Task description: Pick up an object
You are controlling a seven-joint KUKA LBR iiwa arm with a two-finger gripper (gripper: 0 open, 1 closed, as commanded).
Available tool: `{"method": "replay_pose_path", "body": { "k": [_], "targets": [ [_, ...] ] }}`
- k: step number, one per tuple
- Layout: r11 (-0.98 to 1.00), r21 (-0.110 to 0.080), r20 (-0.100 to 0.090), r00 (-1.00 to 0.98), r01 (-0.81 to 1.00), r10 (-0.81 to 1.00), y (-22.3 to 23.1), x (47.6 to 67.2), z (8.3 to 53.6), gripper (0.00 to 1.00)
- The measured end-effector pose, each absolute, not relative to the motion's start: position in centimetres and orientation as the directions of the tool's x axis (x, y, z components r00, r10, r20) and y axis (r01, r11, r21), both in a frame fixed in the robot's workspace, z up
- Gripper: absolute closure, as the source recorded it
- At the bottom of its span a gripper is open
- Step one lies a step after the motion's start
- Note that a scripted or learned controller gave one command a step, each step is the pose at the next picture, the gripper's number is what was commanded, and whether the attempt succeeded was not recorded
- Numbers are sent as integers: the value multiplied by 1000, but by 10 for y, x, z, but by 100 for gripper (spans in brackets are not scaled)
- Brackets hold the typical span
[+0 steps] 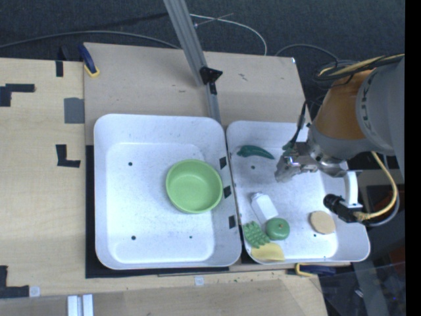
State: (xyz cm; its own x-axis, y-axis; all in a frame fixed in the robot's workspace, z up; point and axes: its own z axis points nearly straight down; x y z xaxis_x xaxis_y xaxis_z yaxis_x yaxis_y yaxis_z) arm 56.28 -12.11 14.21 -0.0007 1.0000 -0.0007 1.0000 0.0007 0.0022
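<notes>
The fingers (287, 170) hang low over the right bin (348, 239), in its upper middle part, and they are too small and blurred against the white floor to tell whether they are apart or together; nothing can be seen between them. Just up and left of them lies a dark green curved object (254, 152), close to the bin's far left corner and apart from the metal tips. Below them, toward the near side of the same bin, a small white bottle (264, 207) lies tilted, and just beside its lower end sits a round green piece (277, 228). Left of that piece, against the wall shared by the two bins, is a ridged green object (253, 234), and a yellow object (269, 251) lies at the near rim, touching or nearly touching both. Well to the right, near the bin's right side, rests a flat tan disc (322, 222). Behind the fingers the wrist leads up to the orange band (342, 114) and the grey arm (385, 107), which enters from the right, with a yellow cable looping alongside it. The left bin (118, 196) holds a light green bowl (193, 186), upright, right of its centre and close to the shared wall. Both bins sit on the pale wooden counter (39, 176), and a grey metal pole (187, 31) slants down to the gap between them.
</notes>
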Motion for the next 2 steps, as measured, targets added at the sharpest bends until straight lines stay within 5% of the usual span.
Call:
{"method": "replay_pose_path", "body": {
  "k": [2],
  "targets": [
    [2, 5, -1, -2, 1000, 1000, -130, 565, 252, 100]
  ]
}}
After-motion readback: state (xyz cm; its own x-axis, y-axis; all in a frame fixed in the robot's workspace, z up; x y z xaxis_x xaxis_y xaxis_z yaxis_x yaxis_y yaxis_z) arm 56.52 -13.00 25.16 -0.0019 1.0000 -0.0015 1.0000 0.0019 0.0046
